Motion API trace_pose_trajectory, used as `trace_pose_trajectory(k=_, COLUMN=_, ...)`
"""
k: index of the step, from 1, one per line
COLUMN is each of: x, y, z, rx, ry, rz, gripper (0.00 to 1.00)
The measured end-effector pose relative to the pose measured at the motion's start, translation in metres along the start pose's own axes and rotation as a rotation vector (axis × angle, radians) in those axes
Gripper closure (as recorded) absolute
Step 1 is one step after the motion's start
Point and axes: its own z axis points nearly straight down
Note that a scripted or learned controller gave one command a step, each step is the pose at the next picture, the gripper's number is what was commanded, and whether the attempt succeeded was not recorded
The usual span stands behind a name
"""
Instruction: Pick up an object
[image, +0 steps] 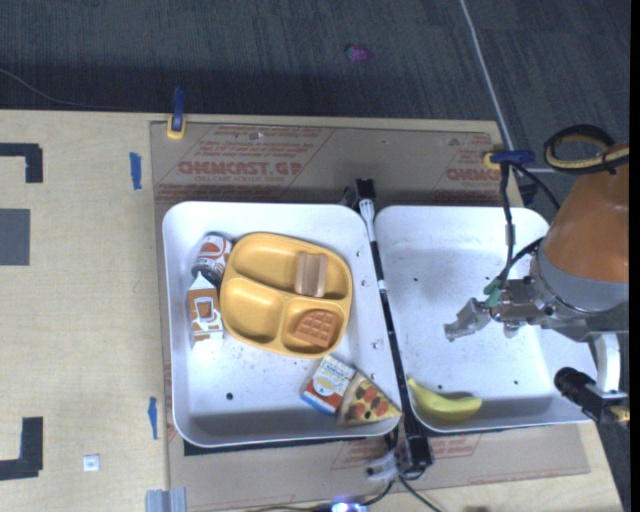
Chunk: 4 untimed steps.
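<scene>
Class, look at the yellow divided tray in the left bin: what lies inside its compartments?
The yellow tray holds a tan block in its upper right compartment and a waffle-like piece in its lower right one. The other compartments look bare. Whatever lies beneath the tray is covered.

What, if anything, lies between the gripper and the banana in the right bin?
Nothing visible. The gripper hangs over the right bin, and bare white floor separates it from the banana lying at the bin's near edge.

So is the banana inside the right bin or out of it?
Inside. The banana lies flat on the floor of the right bin, near its front-left corner, apart from the gripper.
</scene>
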Motion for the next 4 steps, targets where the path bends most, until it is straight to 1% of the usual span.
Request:
trace_pose_trajectory(k=3, x=0.000, y=0.000, z=0.000, rx=0.000, ry=0.000, rz=0.000, gripper=0.00)
trace_pose_trajectory(k=4, x=-0.011, y=0.000, z=0.111, rx=-0.002, ry=-0.001, rz=0.000, gripper=0.00)
